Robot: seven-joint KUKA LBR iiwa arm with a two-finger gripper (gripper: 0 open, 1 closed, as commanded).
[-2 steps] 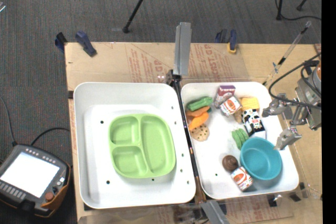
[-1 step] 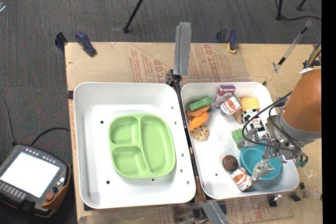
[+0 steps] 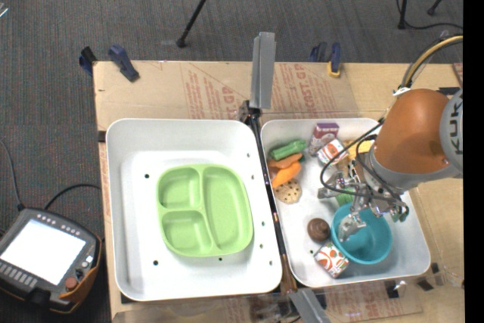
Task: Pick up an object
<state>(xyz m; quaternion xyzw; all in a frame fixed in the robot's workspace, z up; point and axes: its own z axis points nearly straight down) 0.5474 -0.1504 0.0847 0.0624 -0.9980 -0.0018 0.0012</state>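
Two shallow white bins are seen side by side on a cardboard-covered bench. In the left bin [image 3: 121, 163] a light green divided plate [image 3: 204, 209] with three compartments is laid flat near the middle. The right bin [image 3: 412, 257] is crowded: a green vegetable-shaped piece [image 3: 286, 150] and an orange carrot-shaped piece [image 3: 286, 170] are set near its left wall, with a round speckled cookie [image 3: 288, 193] just below them. A purple-and-white small carton [image 3: 326, 131] and a red-and-white small can [image 3: 330, 151] are placed toward the far side. A dark brown round object [image 3: 318, 228] is found just left of a teal bowl [image 3: 368, 240], and a white-and-orange small packet [image 3: 330, 260] lies at the bowl's lower left, near the front wall.

The arm [image 3: 412, 140], with its orange band, is extended in from the right and covers much of the right bin's far right part. The gripper [image 3: 351, 224] is held over the left rim of the teal bowl, which is round, open upward and set in the near right part of the bin. Loose cables at the wrist obscure the fingertips, so it cannot be told whether they are apart, together or clamped on the rim.

A handheld control pendant [image 3: 45, 257] rests on the floor at lower left
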